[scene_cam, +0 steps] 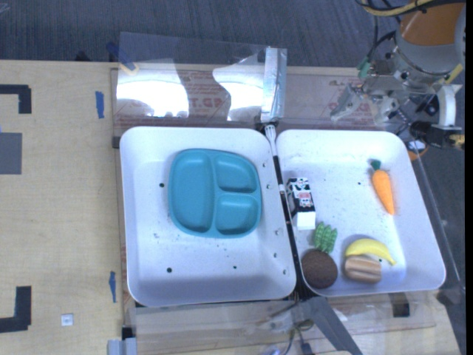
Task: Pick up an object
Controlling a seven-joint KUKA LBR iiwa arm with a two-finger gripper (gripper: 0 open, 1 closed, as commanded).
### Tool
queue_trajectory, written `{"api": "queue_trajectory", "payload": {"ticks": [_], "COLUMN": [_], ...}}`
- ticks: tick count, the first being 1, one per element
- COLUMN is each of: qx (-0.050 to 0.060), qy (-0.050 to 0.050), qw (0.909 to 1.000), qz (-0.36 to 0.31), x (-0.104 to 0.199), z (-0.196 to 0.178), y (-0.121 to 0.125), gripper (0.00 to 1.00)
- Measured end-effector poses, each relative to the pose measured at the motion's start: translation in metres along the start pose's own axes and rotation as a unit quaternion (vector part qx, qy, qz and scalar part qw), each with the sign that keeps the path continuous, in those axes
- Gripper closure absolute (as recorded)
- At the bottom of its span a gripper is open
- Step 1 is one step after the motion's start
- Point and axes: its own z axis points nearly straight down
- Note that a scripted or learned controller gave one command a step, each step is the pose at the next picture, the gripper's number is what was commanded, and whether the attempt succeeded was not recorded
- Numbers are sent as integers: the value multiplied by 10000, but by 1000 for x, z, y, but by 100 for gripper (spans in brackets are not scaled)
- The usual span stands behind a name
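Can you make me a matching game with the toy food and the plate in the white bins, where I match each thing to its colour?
Things:
1. carrot
2. banana
3. divided plate
4. broccoli

Colours:
A. green
B. blue
C. orange
D. yellow

Right pairs: 1-C, 2-D, 3-B, 4-A.
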Motion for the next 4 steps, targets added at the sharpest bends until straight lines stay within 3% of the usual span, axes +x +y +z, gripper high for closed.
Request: {"api": "queue_trajectory", "payload": {"ticks": [1, 2, 3, 4], "qx": [43, -31, -23, -66], "qy": [6, 14, 0, -24], "qw": [9960, 9938, 9848, 9850], "qz": [-894, -1115, -1735, -1724], "x": [-56, -113, -112, -114], "z": [112, 190, 195, 182], "y": [-27, -30, -75, -72], "gripper": [0, 0, 0, 100]}}
